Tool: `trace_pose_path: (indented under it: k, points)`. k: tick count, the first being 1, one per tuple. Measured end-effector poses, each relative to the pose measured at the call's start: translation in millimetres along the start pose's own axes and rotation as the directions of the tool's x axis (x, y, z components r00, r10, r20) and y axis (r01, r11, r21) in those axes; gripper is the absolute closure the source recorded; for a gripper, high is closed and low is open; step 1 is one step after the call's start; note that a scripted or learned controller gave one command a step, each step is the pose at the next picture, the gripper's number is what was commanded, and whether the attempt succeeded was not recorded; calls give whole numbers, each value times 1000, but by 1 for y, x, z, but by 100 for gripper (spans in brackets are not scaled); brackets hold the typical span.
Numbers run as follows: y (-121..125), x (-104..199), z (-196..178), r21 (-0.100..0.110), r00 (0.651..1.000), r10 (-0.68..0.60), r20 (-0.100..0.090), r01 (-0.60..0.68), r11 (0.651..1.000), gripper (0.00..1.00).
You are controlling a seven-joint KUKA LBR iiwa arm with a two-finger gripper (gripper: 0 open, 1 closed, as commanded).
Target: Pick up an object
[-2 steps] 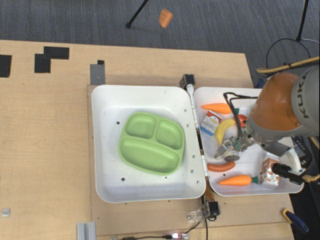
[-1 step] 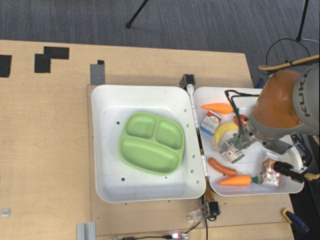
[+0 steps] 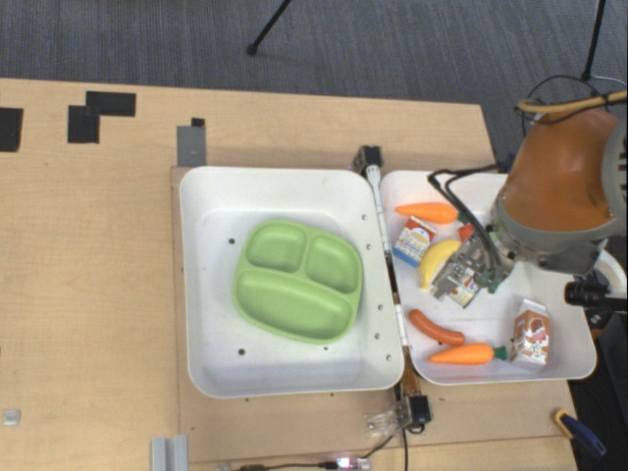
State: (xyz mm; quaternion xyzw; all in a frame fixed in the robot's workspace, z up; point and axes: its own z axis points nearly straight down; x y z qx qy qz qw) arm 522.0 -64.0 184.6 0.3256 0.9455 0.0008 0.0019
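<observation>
In the right bin (image 3: 579,366) lie a carrot (image 3: 426,210) at the top, a small blue-and-white carton (image 3: 413,239), a yellow banana (image 3: 439,260), a red sausage (image 3: 436,327), a second carrot (image 3: 463,354) and a brown-and-white milk carton (image 3: 531,333). My gripper (image 3: 463,281) hangs low over the middle of this bin, just right of the banana and above the sausage. The arm's orange wrist covers the bin's upper right. I see nothing held by the gripper.
The left bin (image 3: 211,263) holds a green divided plate (image 3: 296,281). A metal divider (image 3: 385,253) runs between the two bins. The wooden bench (image 3: 88,292) stretches to the left. Cables loop at the upper right near the arm.
</observation>
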Motion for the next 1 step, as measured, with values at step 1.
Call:
trace_pose_path:
  k: [1]
  points:
    - [63,2,-2,-1,983,-184,1,184,983,100]
